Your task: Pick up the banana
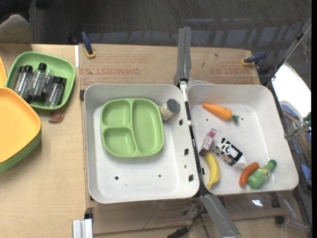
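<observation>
The yellow banana (213, 168) lies in the right white bin (260, 128), at the front left, close against the wall shared with the left bin. It runs roughly front to back with its curve bulging right. A black-and-white packet (230, 151) lies just to its right, and a pink and purple tube (208, 141) sits just behind it. Nothing covers the banana.
The right bin also holds a carrot (219, 111) at the back, and a small orange vegetable (248, 173) beside a green toy (261, 175) at the front right. The left bin (138, 177) holds a green divided plate (132, 127) and a small jar (170, 108). Orange plates (17, 130) and a green tray of bottles (39, 81) stand far left.
</observation>
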Controlling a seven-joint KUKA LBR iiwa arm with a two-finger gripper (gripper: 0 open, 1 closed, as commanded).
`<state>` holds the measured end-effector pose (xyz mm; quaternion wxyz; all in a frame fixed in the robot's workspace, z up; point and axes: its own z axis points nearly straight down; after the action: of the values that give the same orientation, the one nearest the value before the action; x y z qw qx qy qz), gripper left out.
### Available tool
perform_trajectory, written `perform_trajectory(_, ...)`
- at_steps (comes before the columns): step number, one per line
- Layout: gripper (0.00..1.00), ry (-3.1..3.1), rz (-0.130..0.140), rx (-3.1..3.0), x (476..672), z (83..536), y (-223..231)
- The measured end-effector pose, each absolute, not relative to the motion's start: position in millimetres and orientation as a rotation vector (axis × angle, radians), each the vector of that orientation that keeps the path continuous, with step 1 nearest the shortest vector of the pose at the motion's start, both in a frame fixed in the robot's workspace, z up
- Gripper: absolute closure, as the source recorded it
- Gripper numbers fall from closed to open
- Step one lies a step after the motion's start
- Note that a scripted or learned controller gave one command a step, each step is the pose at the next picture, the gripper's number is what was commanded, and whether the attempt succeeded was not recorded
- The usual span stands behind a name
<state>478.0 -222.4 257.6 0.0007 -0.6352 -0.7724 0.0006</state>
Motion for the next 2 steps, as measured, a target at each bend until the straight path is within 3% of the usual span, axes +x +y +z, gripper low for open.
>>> perform_trajectory(1,1.0,-2.771,0.0,-1.479,503.7,241.7,-200.5)
perform_trajectory(2,1.0,-2.891,0.0,-1.229,502.4,214.7,-222.0)
